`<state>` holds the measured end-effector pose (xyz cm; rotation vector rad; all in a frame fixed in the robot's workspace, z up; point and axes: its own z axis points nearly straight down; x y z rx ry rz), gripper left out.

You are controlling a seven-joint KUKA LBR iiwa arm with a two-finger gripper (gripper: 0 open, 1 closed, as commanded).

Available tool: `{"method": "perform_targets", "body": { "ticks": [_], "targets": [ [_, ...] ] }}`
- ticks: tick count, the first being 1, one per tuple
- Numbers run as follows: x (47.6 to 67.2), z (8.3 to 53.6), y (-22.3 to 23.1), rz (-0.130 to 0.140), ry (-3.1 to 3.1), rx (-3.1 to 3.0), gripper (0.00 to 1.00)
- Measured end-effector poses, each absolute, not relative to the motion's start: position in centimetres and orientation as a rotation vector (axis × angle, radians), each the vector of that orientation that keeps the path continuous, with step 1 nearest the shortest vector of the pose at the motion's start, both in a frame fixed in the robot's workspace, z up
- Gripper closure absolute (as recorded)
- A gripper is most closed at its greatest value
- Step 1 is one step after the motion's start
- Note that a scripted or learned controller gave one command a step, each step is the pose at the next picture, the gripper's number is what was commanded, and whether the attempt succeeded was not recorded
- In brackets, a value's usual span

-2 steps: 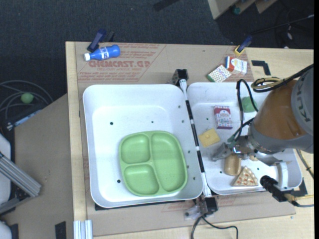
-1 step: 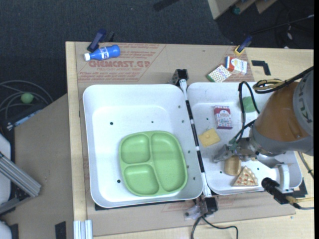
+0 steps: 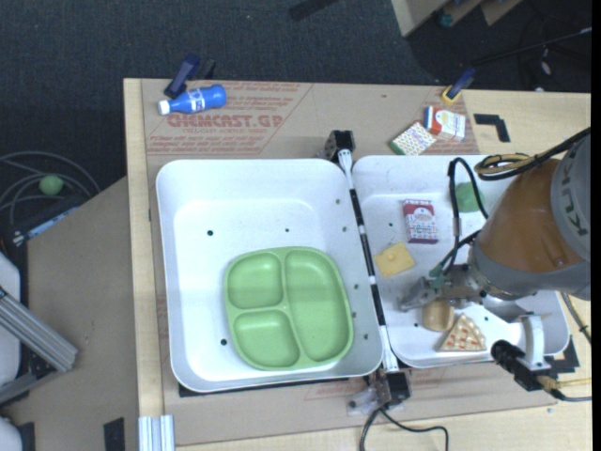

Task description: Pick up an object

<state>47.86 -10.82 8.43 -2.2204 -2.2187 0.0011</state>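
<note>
Two white bins (image 3: pixel 178 252) share our table; jaws (image 3: pixel 434 294) low among right-bin food, grip unclear; nothing lifted yet.

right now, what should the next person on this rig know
Tool: low in the right bin, over the food toys; its grip can't be judged from this view.
Right bin holds: red box, cheese, pizza slice, a brown piece beside the tool.
Left bin: green tray, sitting flat.
Done: nothing visibly lifted.
Left: grasp one object and raise it.
</note>
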Motion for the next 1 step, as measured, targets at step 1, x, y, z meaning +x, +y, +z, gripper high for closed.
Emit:
{"method": "perform_targets", "body": {
  "ticks": [1],
  "targets": [
    [57.96, 8.49, -12.73, -0.001, -2.223, -2.222, 0.00]
  ]
}}
